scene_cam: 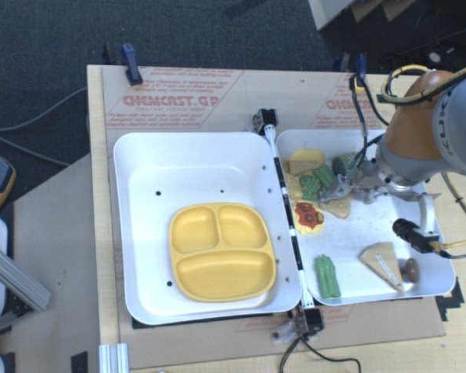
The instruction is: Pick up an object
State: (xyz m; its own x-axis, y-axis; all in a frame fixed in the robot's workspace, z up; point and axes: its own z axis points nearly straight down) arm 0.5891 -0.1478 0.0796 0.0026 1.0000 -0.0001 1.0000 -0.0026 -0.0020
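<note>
Surface (179, 99) bearing two white bins; left bin (140, 169) with a yellow divided plate (220, 252); arm (427, 130) bent low over the right bin (357, 286); pincer (343, 183), opening impossible to tell, beside a dark green toy (320, 180) lying just to its left.

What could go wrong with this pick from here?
The gripper sits among crowded items near the right bin's far left corner: a dark green toy, a yellow piece and a red one. It may nudge neighbours or catch two together. The dividing wall close by could block the approach.
</note>
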